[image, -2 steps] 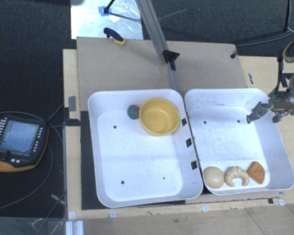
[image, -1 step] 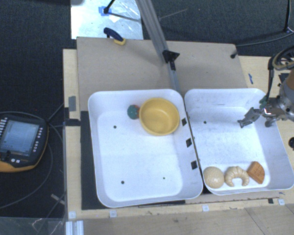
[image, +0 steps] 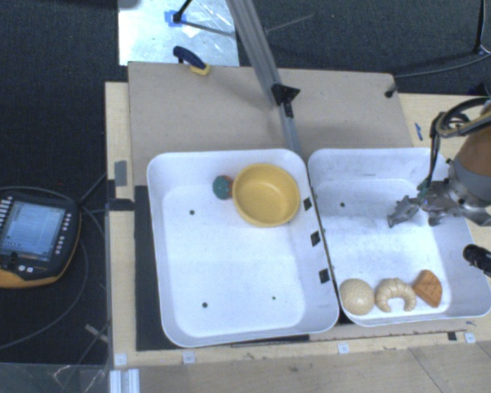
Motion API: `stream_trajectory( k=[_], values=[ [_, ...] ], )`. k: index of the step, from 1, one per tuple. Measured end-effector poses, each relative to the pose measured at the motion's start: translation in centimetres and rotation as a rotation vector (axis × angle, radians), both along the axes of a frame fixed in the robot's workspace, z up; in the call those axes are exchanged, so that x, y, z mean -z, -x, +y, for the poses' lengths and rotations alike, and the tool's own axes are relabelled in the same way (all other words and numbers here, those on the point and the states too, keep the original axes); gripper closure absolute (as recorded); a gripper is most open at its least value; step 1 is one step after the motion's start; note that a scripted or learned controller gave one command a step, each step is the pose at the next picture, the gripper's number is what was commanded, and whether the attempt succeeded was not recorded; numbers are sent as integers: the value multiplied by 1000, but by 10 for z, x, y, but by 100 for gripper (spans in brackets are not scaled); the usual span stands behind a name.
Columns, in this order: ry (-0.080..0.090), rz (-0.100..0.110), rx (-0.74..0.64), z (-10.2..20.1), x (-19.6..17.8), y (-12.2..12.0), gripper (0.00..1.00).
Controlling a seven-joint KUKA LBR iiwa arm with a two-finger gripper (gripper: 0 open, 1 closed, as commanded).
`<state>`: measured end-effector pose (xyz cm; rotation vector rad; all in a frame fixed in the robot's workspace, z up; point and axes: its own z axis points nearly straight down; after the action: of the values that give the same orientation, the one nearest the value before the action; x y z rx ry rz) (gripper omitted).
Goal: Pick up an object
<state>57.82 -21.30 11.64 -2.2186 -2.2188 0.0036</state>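
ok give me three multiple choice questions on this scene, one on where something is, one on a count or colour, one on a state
1. Where does the yellow bowl lie?
A. in the left bin, near its far edge
B. in the right bin, near its front edge
C. on the bench outside both bins

2. How many food items lie along the front of the right bin?
A. one
B. three
C. five

3. How does the bowl stand?
A. upside down
B. on its side
C. upright, opening upward

Answers:
1 A: it sits in the left bin, beside a small green ball.
2 B: a round bun, a croissant and an orange-brown piece.
3 C: its hollow inside shows from above.
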Motion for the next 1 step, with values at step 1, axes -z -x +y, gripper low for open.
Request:
stream_trajectory(
  k=[1],
  values=[
    [2,-7,-1,0,-14,-2,100]
  ],
)
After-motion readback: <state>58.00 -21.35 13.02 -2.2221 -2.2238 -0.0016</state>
